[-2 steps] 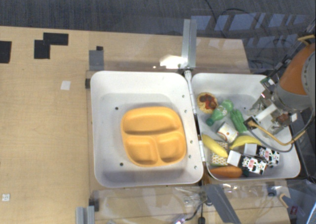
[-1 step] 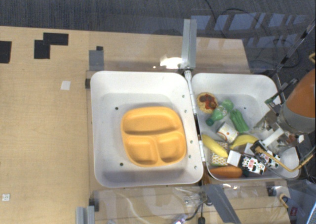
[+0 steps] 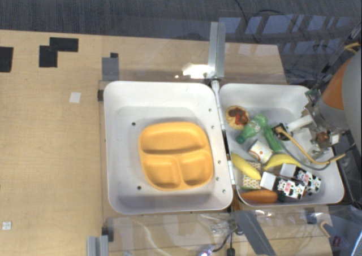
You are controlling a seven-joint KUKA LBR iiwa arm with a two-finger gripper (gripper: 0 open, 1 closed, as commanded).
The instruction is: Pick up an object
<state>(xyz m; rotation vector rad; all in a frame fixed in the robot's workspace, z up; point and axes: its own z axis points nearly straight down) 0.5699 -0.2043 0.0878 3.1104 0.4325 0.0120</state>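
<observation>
The right bin (image 3: 294, 98) holds a pile of small objects: a round red and tan toy (image 3: 238, 116), a green bottle (image 3: 252, 129), two yellow bananas (image 3: 246, 166) (image 3: 281, 161), an orange carrot (image 3: 260, 196), a white block (image 3: 267, 182) and patterned card boxes (image 3: 292, 188). My gripper (image 3: 320, 135) hangs over the right side of this bin, above the bananas and boxes and to the right of the green bottle. Nothing is visibly held.
In the left bin (image 3: 121, 108) lies a yellow divided tray (image 3: 174, 154). A yellow cable (image 3: 301, 151) loops under the gripper. The grey arm with its orange band (image 3: 340, 88) comes in from the right. A metal post (image 3: 217, 51) stands behind the bins.
</observation>
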